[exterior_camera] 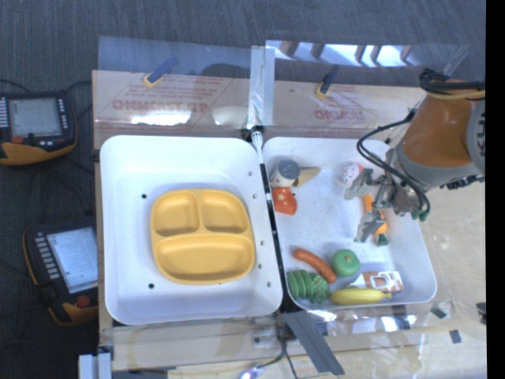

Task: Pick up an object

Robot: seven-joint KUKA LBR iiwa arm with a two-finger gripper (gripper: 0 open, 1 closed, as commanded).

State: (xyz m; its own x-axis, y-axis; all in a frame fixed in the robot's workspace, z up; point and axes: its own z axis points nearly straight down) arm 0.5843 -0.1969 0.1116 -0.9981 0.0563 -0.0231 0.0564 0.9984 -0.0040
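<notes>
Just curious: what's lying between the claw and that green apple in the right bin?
Nothing. In the camera view, bare white bin floor runs from the claw down to the apple.

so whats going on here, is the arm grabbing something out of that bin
The grey and orange arm reaches into the right bin from the right, and its gripper is down by a small orange piece near the bin's right side. Whether it has hold of that piece isn't clear. Toy food lies along the front: a banana, a green apple. The left bin holds a yellow divided tray.
</notes>
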